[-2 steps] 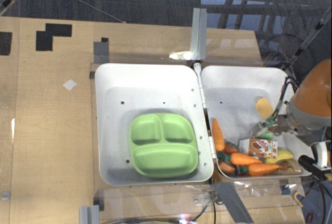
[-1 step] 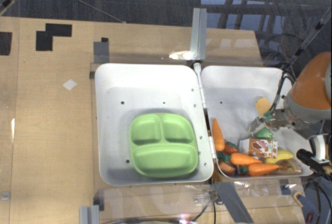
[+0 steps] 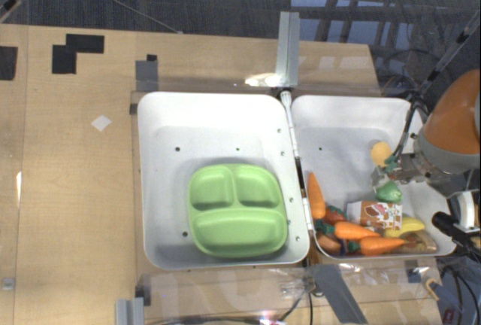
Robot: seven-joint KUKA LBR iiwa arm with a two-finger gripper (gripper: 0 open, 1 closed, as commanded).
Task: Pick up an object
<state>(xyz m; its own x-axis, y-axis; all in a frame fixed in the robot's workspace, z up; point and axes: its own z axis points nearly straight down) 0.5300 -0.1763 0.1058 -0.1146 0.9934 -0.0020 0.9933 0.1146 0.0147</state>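
Camera view, table (image 3: 68, 188): from my remote station I see pale wood carrying two white bins side by side.
Left bin (image 3: 161, 128): holds one green divided plate (image 3: 237, 209), lying flat toward the near side.
Right bin (image 3: 338, 128): toy food is heaped in its near corner.
Arm (image 3: 457, 128): it enters from the right, orange band showing, and reaches down over the right bin.
Tool (image 3: 392, 169): it sits low above the heap, by a green piece (image 3: 389, 192) and a yellow round piece (image 3: 380, 152). I cannot tell whether it is parted or clenched, or whether it grips anything.
Candidates: carrots (image 3: 361, 232), a printed carton (image 3: 379, 214) and a banana-like piece (image 3: 412, 226), all touching or overlapping.
Risk, in my judgement: crowding may make the tool strike two items at once or nudge one aside. Rounded carrots could slip out. The bin wall close by may block a descent.
Writing: the carton bears red and white print, too small to read.
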